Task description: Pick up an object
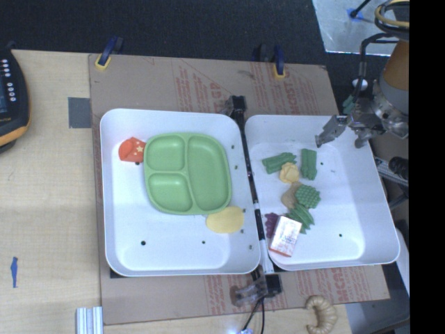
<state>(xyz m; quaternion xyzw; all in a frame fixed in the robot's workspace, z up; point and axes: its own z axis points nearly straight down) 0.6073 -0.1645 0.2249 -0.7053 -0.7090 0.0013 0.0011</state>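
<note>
- Nearest the lens, a curled tan object (321, 314) lies on the cardboard base (174, 75) below the bins, outside either one and so apparently not among the things to pick.
- Leftmost, a dark handheld controller (10, 96) rests at the bench edge, well apart from the work area.
- Blue clamps (106, 51) pin the cardboard at its far edge, likely so that the bins do not shift.
- Inside the left bin (118, 249) a green divided plate (188, 172) sits in the middle, a red piece (131, 149) touches its left rim and a pale yellow piece (225, 220) lies just beside its near corner.
- Crowded toward the inner wall of the right bin (368, 249) are the candidate objects: green pieces (279, 162), a yellow lump (289, 173), a ridged green piece (306, 197) and a small red-and-white packet (285, 237).
- Over that bin's far right corner, the gripper (342, 132) hangs with its two fingers spread and nothing between them; the cluster lies near but to its left, so I judge that the grasp is not yet made.
</note>
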